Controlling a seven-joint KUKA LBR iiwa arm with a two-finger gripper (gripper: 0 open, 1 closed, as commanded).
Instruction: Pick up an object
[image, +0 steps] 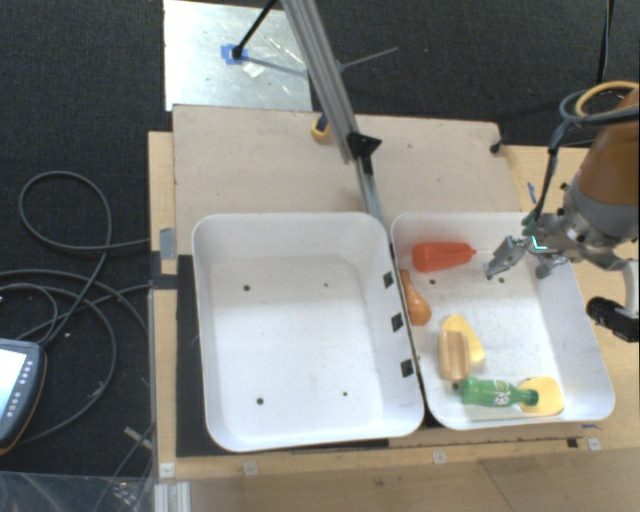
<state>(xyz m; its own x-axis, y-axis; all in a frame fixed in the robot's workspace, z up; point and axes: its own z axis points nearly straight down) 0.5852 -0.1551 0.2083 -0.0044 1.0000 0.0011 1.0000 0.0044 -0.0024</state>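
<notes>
The right bin (590, 345) holds several items. A red-orange carrot-shaped piece (443, 256) lies at its far side. An orange pear-shaped piece (415, 301) rests against its left wall. A yellow and tan block (458, 350) sits in the middle. Along the near wall lie a green bottle (489, 392) and a yellow piece (546, 397). My gripper (522, 264) hangs over the far right part of this bin, just right of the carrot-shaped piece and apart from it. It is open, with nothing between its fingers.
The left bin (215, 330) stands beside the right one, with black clips along the shared wall (396, 322). A grey pole (335, 95) slants across the board behind the bins. Cables and a pendant lie on the floor at the left.
</notes>
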